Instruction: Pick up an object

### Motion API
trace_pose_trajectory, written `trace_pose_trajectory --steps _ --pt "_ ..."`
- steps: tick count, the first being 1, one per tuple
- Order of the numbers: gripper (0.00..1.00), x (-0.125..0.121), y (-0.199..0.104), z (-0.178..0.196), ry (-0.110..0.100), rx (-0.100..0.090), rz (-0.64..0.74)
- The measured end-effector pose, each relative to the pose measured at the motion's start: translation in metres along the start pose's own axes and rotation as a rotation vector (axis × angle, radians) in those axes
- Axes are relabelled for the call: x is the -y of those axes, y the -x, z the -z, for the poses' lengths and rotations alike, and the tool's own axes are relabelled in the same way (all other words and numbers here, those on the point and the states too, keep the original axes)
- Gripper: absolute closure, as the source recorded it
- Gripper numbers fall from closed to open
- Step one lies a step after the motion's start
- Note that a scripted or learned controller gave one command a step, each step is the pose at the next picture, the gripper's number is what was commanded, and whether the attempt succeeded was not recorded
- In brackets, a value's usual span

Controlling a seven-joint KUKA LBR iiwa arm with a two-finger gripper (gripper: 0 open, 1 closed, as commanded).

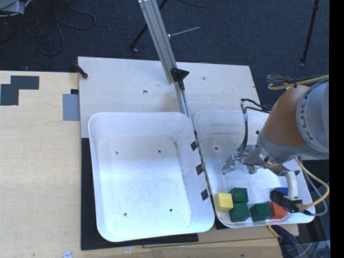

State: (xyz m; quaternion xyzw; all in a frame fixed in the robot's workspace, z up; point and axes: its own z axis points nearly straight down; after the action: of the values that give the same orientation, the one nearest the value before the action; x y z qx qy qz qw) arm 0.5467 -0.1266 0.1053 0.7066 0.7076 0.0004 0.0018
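My gripper (239,168) hangs over the middle of the right bin (215,128), with the grey arm and its orange band (282,125) behind it to the right. Its fingers stand open with nothing between them. Below it, along the bin's near edge, lie a yellow block (224,201), three green blocks (238,194) (239,212) (260,212), an orange piece (278,211) and a small blue piece (280,192). The gripper is above and apart from all of them.
The left bin (102,144) sits beside the right one, with black clips along the shared wall (198,168). A metal rail (161,42) slants up from the bench behind the bins. Cables run around the arm at the right.
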Motion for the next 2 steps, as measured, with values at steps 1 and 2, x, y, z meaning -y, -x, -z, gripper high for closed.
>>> trace_pose_trajectory --steps 1,2 --pt "0.0 -0.018 -0.026 -0.013 -0.002 -0.001 -0.001" --pt "0.0 -0.069 -0.021 -0.014 -0.001 -0.002 -0.001"
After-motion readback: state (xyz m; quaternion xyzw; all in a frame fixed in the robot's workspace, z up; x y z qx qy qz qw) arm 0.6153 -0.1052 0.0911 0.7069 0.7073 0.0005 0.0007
